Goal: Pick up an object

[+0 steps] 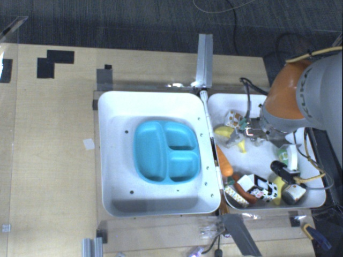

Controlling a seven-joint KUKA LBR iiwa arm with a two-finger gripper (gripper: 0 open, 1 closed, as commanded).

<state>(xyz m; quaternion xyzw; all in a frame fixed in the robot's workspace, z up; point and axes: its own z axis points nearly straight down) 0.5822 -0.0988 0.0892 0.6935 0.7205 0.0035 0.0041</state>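
Smooth, glossy white plastic for both bins (107, 143). Matt-to-satin blue plastic for the divided tray (166, 151) at frame centre. Pale wood-look bench top (48, 159), matt. Brushed metal on the upright bar (204, 60) above. Dark, ribbed, carpet-like floor (107, 4) along the top.

Even, bright overhead light, mildly soft picture
The 2 white bins (110, 159) glare almost to washout; a soft grey shadow lies along the left bin's near wall; small items in the right bin blur together, and the tabletop (48, 159) looks flat
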